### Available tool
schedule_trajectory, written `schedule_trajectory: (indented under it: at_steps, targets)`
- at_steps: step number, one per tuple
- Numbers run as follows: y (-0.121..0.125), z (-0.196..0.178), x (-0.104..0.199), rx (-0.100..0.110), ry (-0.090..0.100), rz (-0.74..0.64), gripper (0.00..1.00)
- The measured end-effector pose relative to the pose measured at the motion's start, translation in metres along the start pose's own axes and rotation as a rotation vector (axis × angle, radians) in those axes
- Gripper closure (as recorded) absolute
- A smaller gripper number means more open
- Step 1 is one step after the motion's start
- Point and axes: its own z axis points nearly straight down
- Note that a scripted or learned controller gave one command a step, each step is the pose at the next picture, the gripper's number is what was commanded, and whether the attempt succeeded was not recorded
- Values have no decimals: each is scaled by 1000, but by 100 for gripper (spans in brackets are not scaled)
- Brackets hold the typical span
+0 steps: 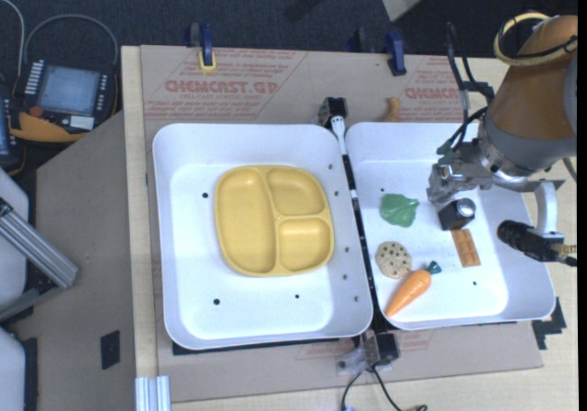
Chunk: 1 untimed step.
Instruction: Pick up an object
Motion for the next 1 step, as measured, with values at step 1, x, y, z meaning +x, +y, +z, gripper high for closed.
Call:
schedule_trajectory:
  at_steps: [1]
  targets:
    - [1, -16, 0, 1, 0, 0, 100]
